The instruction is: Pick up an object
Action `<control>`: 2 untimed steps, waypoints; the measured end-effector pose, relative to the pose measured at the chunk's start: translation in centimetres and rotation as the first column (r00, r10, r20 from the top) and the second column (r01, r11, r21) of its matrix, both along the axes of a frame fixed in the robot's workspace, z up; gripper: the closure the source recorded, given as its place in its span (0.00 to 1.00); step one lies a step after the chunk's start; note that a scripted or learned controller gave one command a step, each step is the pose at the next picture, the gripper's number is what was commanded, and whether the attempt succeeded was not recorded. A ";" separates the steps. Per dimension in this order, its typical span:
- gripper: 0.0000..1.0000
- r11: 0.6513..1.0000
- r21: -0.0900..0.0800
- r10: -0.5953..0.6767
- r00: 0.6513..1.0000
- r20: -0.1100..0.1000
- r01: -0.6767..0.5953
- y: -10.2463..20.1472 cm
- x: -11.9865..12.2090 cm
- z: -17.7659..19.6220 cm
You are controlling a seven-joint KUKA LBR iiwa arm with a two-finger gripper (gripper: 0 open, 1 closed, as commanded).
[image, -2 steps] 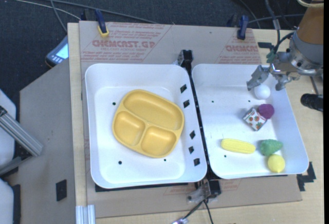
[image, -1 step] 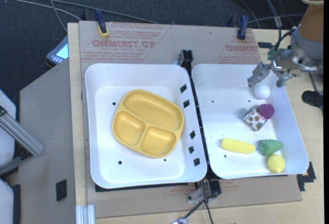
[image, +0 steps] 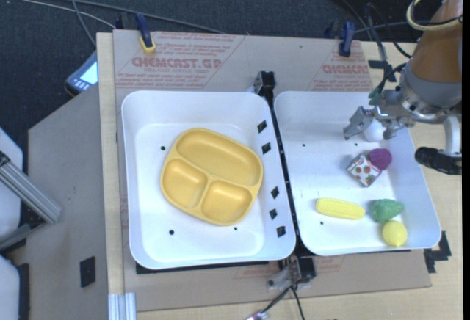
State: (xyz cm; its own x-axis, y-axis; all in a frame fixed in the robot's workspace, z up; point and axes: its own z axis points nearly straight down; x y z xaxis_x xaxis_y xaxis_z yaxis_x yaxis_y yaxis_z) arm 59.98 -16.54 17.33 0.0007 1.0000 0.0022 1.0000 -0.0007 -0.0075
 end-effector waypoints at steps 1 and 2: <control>0.00 1.000 0.000 0.002 1.000 0.001 -0.002 0.9 0.6 -5.4; 0.00 1.000 0.000 0.001 1.000 0.002 -0.001 1.0 0.5 -9.1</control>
